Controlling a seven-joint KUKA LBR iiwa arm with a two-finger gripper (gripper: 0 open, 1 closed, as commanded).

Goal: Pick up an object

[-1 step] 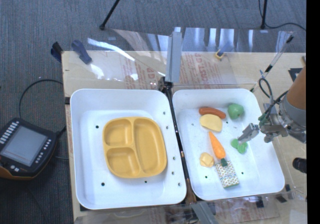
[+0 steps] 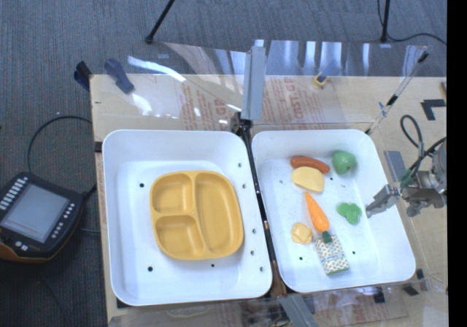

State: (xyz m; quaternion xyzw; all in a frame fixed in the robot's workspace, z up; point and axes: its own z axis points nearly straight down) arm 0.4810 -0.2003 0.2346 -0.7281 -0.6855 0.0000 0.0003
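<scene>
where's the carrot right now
The carrot lies in the right bin, near its middle, just below the yellow wedge and left of the small green piece.

2 bins (image 2: 117, 172), 1 yellow tray (image 2: 195, 214), 7 toy foods: sausage (image 2: 310, 164), carrot (image 2: 317, 213), 2 green veg (image 2: 344, 162), 2 yellow pieces (image 2: 309, 179), 1 packet (image 2: 332, 255)

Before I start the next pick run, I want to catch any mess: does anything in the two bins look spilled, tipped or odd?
Nothing stands out. The yellow divided plate lies flat in the left bin. The toy foods, including the carrot and the patterned packet, lie loose inside the right bin, none over a rim.
</scene>
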